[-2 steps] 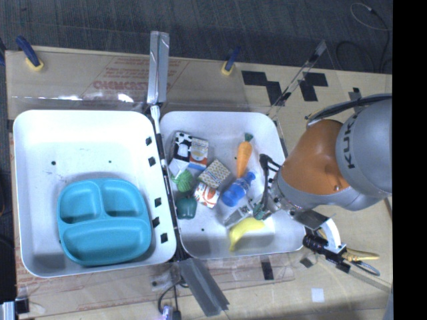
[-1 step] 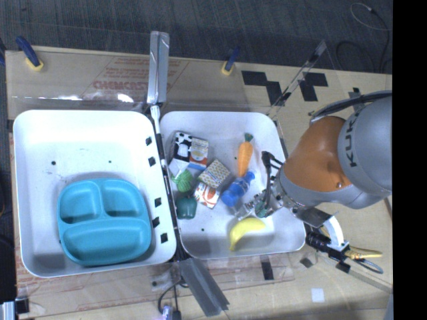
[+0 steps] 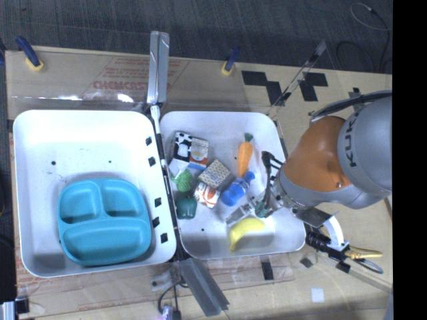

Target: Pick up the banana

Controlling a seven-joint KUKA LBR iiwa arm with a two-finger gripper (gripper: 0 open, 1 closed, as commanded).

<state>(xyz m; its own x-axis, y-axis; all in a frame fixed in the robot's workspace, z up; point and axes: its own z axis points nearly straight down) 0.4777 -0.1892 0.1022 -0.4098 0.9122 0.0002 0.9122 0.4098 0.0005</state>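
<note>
The yellow banana point(image 3: 247, 232) lies in the right bin point(image 3: 220, 121), near its front right corner. My gripper point(image 3: 257, 209) hangs just above the banana's upper edge, reaching in from the right under the orange wrist band. The gripper's tip is small and partly hidden among the clutter. Nothing shows the banana lifted; it rests on the bin floor.
An orange carrot point(image 3: 245, 157), a blue bottle point(image 3: 235, 192), a checkered box point(image 3: 215, 173), a red-and-white pack point(image 3: 208, 195) and green items point(image 3: 185, 192) crowd the right bin's middle and left. A blue divided plate point(image 3: 105, 220) sits in the left bin point(image 3: 40, 145).
</note>
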